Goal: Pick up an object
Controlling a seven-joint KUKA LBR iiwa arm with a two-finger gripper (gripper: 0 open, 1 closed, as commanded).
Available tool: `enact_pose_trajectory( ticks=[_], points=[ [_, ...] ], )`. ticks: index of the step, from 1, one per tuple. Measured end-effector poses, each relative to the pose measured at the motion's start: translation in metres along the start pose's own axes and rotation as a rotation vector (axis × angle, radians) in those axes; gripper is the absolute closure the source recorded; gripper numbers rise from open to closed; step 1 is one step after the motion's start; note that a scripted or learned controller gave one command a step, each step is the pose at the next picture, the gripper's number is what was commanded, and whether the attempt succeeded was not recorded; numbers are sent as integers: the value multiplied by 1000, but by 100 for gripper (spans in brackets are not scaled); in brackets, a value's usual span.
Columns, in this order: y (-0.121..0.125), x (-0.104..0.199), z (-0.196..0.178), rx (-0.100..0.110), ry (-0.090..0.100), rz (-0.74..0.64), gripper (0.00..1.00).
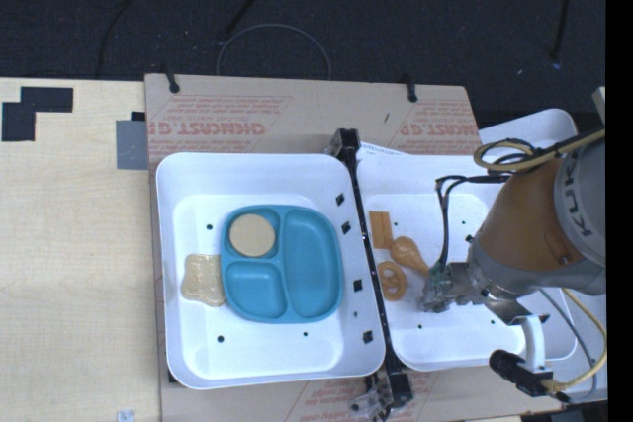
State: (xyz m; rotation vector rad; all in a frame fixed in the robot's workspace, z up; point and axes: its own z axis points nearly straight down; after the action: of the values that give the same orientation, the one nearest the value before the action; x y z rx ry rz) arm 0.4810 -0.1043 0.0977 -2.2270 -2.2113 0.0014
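Note:
In the right bin [415, 351] lie several tan food-shaped items: a flat rectangular piece [380, 225], a rounded lump [406, 252] and a pretzel-like ring [392, 281]. My gripper [438, 292] is low in this bin, just right of the pretzel ring, with the orange-banded arm [529, 222] rising behind it. Nothing can be made out between its fingers. The left bin [188, 351] holds a blue divided tray [321, 262] with a round tan disc [251, 234] in its upper left compartment. A pale cracker-like piece [203, 279] lies against the tray's left side.
A black divider clamp [361, 242] runs between the two bins. Both bins rest on a cardboard sheet [297, 119] on the wooden bench. Cables [465, 188] loop over the right bin beside the arm.

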Motion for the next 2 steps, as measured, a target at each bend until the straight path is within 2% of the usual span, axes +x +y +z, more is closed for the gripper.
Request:
enact_pose_trajectory(
  ticks=[2],
  points=[
    [5,2,-124,-6,-2,-8,100]
  ],
)
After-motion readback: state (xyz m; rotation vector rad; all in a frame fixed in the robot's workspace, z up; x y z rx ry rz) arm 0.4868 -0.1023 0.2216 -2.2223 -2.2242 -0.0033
